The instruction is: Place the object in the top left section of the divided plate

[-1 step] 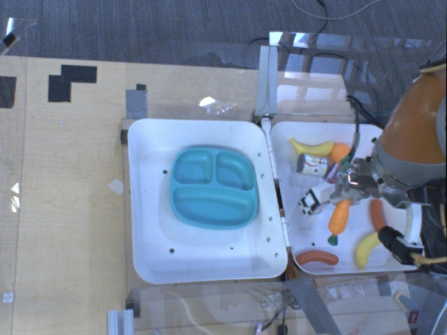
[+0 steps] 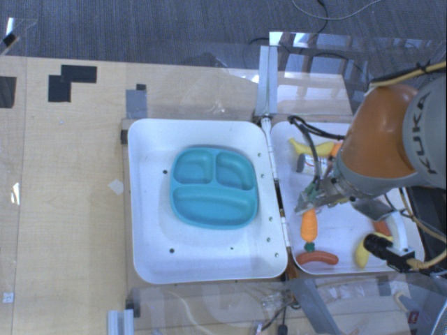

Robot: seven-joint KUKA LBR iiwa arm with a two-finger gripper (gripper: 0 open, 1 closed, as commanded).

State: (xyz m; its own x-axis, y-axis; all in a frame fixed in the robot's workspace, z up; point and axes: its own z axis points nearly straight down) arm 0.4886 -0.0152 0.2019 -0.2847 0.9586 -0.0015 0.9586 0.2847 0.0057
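- Camera view looks down on a pale wood bench (image 2: 63,208) with two white bins on it, side by side, and grey carpet (image 2: 140,12) behind it.
- A big grey arm (image 2: 391,145) with an orange band comes in from the right and hangs over the right bin (image 2: 342,239).
- The left bin (image 2: 150,257) is the bigger white shape, and it holds the blue divided plate (image 2: 213,187) near its middle.
- The plate has two small parts at the top and one long part at the bottom. All three parts look bare.
- The claw (image 2: 312,199) sits low in the right bin, pointing down and to the left.
- The claw's tip is just above the toy carrot (image 2: 309,227), very close to it or touching its top. I cannot tell if the claw is open or closed, or if it grips anything, because the arm hides too much of it.
- The carrot is orange with a green end, and it lies in the right bin, well apart from the plate.
- A red sausage (image 2: 318,259) lies just below the carrot, by the bin's front edge.
- A yellow banana (image 2: 307,147) lies near the bin's back.
- Another yellow toy (image 2: 361,253) lies near the front right, beside a black part of the arm.
- Black squares (image 2: 70,81) are stuck on the bench at the far left.
- A thin wire (image 2: 328,9) loops on the carpet.
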